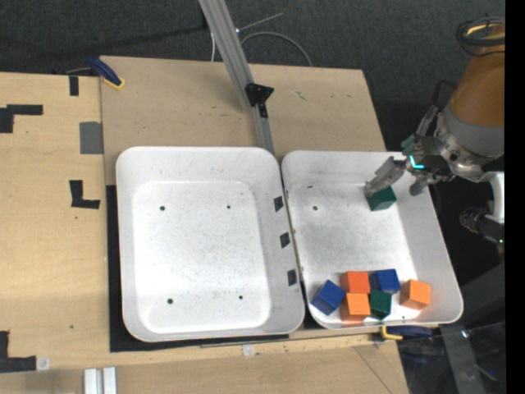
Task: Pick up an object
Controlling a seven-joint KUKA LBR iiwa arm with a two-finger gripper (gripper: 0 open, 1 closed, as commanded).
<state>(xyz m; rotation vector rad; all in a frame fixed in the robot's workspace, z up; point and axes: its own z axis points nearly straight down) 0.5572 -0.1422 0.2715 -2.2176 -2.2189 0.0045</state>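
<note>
Over the right bin (426,220), near its far right corner, hangs the claw (383,185). It reaches in from the right, at the end of the grey arm (476,113), whose orange band sits above the wrist. A dark green block (381,199) sits at the claw's tip, directly below the one grey finger (384,173) that can be seen. Whether the claw is spread, pressed together or pinching the block cannot be told, and whether the block rests on the bin floor or is lifted clear of it cannot be told either.

Well apart from the claw, toward the near edge of the same bin, six blocks lie in a tight cluster:
- a blue block (328,295) at the cluster's left end;
- an orange block (357,281) and another orange block (357,304) just nearer than it;
- a second blue block (385,281), with a green block (380,302) touching its near side;
- a third orange block (416,293) at the right end.

To the claw's left, across the shared rims, lies the left bin (131,220). Both bins rest on the wooden bench (164,105).
</note>
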